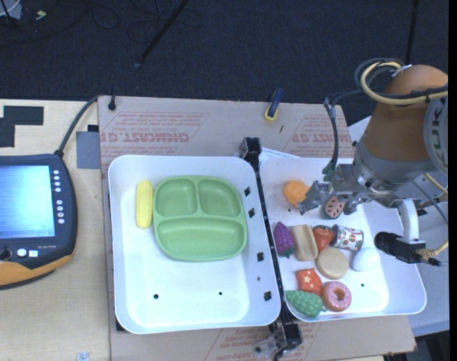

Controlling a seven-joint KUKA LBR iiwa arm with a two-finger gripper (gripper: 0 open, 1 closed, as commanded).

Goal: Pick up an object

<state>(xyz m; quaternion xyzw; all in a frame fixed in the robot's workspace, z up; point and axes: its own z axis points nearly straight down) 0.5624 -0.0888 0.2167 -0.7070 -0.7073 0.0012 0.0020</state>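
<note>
Orange fruit [295,192] in right bin [394,295], just left of tool [328,198], grip state unclear.

Two white bins side by side. Left bin [131,277]: green divided plate [199,218] near centre; yellow corn cob [143,203] just beside the plate at its 9 o'clock. Right bin [397,292]: orange fruit [295,192] at 11 o'clock; purple grapes [283,238], hot dog bun [304,242], strawberry [322,236], small can [349,238], round biscuit [332,263], white egg [364,259], red piece [309,280], green piece [305,303] and pink doughnut [337,297] clustered from centre toward 6 o'clock. Gripper [330,199] over the bin's upper part, beside the orange fruit. Teach pendant [25,216] on the bench at far 9 o'clock.
</note>
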